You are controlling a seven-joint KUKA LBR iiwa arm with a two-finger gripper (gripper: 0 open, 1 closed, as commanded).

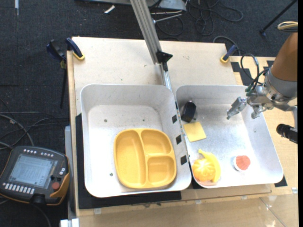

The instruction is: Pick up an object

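**Q:** Two bins, is that right? What lies nearest the camera?

**A:** Yes, two shallow white bins side by side. The left bin (pixel 94 108) holds one yellow divided tray (pixel 144 158) with three compartments, near its front edge. At the front of the right bin (pixel 265 141) sit one yellow and orange soft toy (pixel 207 168) and, to its right and apart from it, one small round red and white object (pixel 242 162).

**Q:** And farther back?

**A:** One yellow square sponge (pixel 195 132) lies flat, with one small black object (pixel 189 111) just behind it, close to the bin's left wall. That makes four loose things in the right bin.

**Q:** Where is the gripper?

**A:** The gripper (pixel 246 108) hangs over the right bin's far right part, well apart from every object. Its fingers look parted, with nothing between them.

**Q:** Any readable writing?

**A:** None legible. One teach pendant (pixel 33 174) lies left of the bench; its screen text is too small.
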